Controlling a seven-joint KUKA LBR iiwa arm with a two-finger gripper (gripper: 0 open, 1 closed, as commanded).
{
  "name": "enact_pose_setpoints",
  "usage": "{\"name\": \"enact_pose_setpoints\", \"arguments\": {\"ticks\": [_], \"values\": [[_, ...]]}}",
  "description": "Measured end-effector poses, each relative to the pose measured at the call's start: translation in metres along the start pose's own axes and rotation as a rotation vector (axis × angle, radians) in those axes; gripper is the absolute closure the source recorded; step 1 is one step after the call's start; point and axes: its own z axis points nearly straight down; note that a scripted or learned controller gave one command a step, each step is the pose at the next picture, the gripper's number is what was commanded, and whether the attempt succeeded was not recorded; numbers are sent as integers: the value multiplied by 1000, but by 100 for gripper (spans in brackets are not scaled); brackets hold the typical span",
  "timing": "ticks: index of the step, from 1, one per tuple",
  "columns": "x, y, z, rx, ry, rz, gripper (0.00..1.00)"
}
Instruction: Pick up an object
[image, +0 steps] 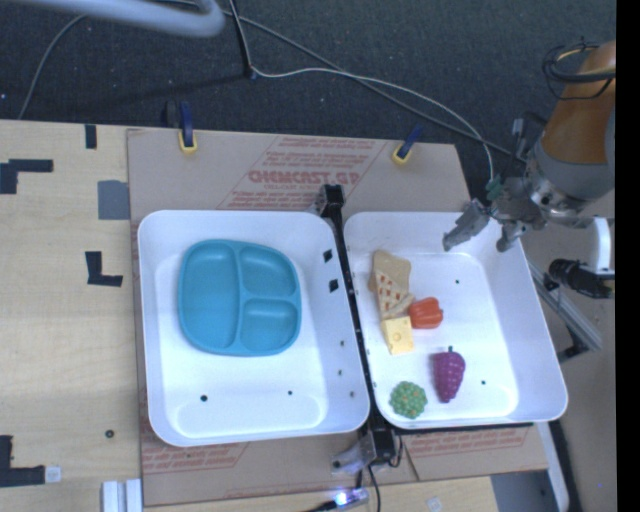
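Observation:
My gripper (486, 232) hangs over the upper right corner of the right bin (505, 300), its two fingers spread open with nothing between them. Below and to its left lie several toy foods in that bin: a tan pizza slice (391, 279), a red pepper (426, 313), a yellow cheese block (398, 335), a purple grape bunch (448, 373) and a green broccoli (408, 399). All of them rest on the bin floor, apart from the gripper.
The left bin (240, 400) holds a blue divided plate (240, 297). A black divider (345, 290) runs between the bins. Both bins sit on a cardboard sheet (290, 175) held by clamps; cables cross the dark floor behind.

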Motion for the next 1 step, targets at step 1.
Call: {"name": "enact_pose_setpoints", "arguments": {"ticks": [1], "values": [[1, 0, -10, 0, -1, -2, 100]]}}
